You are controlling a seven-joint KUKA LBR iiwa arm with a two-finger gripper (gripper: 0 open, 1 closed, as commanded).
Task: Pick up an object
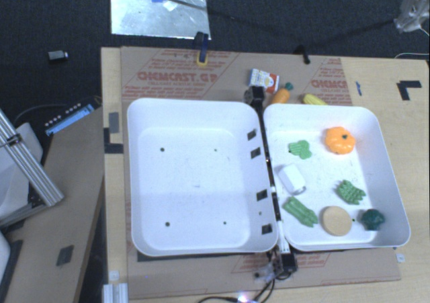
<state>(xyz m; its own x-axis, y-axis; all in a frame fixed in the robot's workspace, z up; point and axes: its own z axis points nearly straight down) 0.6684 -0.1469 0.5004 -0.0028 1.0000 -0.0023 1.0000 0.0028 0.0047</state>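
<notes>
The bench [114, 160] is carrying two white bins side by side on a cardboard sheet [222, 70]. The left bin [195, 174] is lying beside the right bin [386, 181], their inner walls touching along a row of black clips.

The right bin is holding six objects, all well apart from one another. An orange pumpkin [339, 140] is sitting near the far right corner. A tan disc [336, 221] is resting near the front wall, with a dark green ball [372, 218] just beside it on the right. A long green pod [299, 211] is lying at a slant left of the disc. A white block [292, 179] is lying near the inner wall, above the pod. A ridged green piece [350, 192] is lying between pumpkin and ball. A small green leaf shape [299, 149] is lying left of the pumpkin.

Beyond the bins, a carrot [280, 95] and a yellow piece [313, 100] are lying on the cardboard.

The gripper's state cannot be told: only a grey metal part [411, 13] is showing at the top right edge, well apart from the bins.
</notes>
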